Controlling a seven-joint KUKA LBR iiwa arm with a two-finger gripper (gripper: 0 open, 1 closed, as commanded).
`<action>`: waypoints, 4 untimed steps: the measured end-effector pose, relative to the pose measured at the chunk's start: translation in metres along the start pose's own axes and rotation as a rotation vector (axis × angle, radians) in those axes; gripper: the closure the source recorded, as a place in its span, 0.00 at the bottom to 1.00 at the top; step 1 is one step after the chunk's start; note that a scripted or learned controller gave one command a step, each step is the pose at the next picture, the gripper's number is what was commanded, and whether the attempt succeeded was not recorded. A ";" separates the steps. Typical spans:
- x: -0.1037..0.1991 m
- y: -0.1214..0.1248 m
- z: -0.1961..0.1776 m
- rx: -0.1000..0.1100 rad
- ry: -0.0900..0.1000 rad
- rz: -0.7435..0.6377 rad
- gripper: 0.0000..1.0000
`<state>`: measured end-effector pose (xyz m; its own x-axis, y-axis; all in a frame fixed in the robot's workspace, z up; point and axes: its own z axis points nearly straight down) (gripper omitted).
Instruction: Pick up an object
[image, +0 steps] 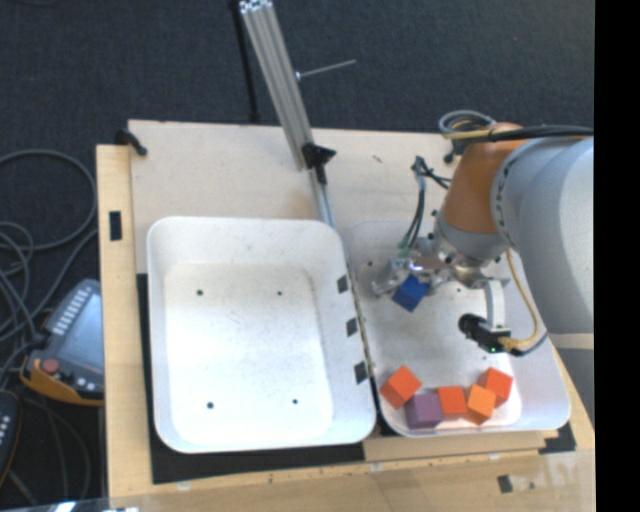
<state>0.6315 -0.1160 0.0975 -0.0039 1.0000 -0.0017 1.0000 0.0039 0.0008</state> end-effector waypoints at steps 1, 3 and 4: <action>0.005 0.012 0.000 -0.002 0.001 0.001 0.00; 0.018 -0.024 -0.010 -0.002 0.001 0.007 1.00; 0.115 -0.050 -0.104 -0.006 0.005 -0.006 1.00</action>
